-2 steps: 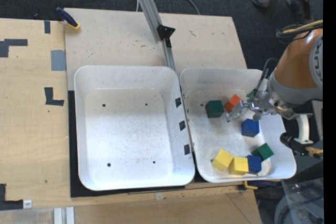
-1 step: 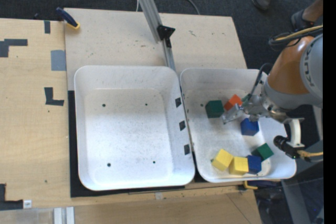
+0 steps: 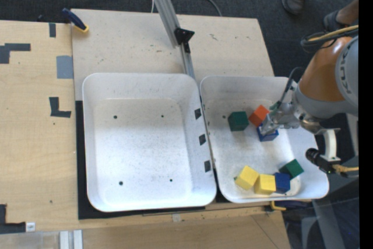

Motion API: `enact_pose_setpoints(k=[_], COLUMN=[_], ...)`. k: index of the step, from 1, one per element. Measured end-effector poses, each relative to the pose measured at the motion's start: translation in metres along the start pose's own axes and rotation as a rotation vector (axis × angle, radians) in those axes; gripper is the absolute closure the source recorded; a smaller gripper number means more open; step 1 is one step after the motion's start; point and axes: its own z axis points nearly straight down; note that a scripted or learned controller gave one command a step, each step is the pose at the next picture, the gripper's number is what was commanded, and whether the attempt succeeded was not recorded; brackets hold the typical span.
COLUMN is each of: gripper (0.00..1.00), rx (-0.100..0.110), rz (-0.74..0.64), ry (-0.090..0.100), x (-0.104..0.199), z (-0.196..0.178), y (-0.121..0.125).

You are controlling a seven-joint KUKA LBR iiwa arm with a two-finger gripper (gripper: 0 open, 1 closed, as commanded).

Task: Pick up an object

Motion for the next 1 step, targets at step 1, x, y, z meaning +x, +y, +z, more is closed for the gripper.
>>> enact_pose_setpoints(k=[1], gripper=[1.0], rx=[0.006], rz=[0.0], ry=[0.006], x=[-0.0005], z=[-0.0618], y=[-0.0036])
